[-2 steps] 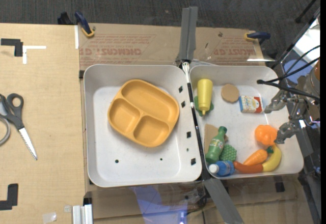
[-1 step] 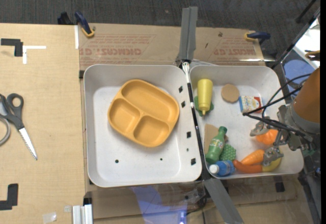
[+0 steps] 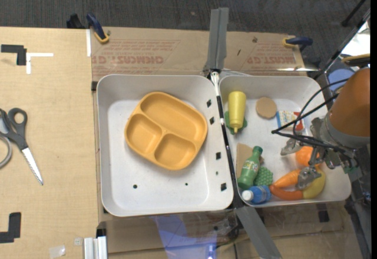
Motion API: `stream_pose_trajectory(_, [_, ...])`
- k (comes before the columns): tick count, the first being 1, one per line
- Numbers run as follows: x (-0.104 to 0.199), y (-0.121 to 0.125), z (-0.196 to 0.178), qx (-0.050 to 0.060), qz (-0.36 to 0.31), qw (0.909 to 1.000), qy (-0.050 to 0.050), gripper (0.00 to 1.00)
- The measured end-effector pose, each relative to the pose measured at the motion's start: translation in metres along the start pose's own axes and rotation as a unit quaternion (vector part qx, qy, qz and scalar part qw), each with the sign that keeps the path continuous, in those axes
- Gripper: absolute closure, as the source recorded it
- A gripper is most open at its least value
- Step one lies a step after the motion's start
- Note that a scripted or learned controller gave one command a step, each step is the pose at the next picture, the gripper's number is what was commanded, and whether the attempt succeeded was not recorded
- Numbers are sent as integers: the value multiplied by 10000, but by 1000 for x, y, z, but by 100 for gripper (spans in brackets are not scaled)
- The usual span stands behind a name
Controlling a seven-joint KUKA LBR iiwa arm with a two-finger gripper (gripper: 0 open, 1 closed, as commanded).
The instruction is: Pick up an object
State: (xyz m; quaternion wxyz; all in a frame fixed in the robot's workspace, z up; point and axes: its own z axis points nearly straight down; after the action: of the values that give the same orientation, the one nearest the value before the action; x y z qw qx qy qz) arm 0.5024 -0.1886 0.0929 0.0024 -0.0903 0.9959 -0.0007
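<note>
A: Aiming for which one?

B: Most likely the orange carrot-shaped piece [image 3: 281, 181], lower right of the frame, inside the right bin [image 3: 262, 82]. Lying just under the end effector [image 3: 298, 162], wedged beside a yellow piece [image 3: 317, 186] and below a rounder orange piece [image 3: 304, 153].

A: Pointing which way?

B: Long axis roughly left to right across the frame, right end a little higher. Narrow end seemingly toward the left, near the green bottle [image 3: 250, 166]; hard to be sure.

A: And the end effector itself?

B: Low over that cluster, partly masked by dark cables. Cannot tell how far open, nor whether anything is held.

A: So, how to do it well?

B: Better to close across the short width, not along the length. Centre over the thick middle, away from the taper, where slipping seems likelier. Come straight down to avoid nudging the neighbours. Mind the crowding: easy to catch the yellow piece too, or to squeeze the carrot shape out sideways. Lift slowly, and check for something truly gripped before clearing the bin wall.
</note>
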Motion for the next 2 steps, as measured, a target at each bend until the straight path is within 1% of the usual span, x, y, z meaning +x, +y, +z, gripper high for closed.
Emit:
stream_pose_trajectory(1, [-2,1,-10,7,-22,10000,-15,100])
stream_pose_trajectory(2, [-2,49,-30,-11,-964,9953,11,100])
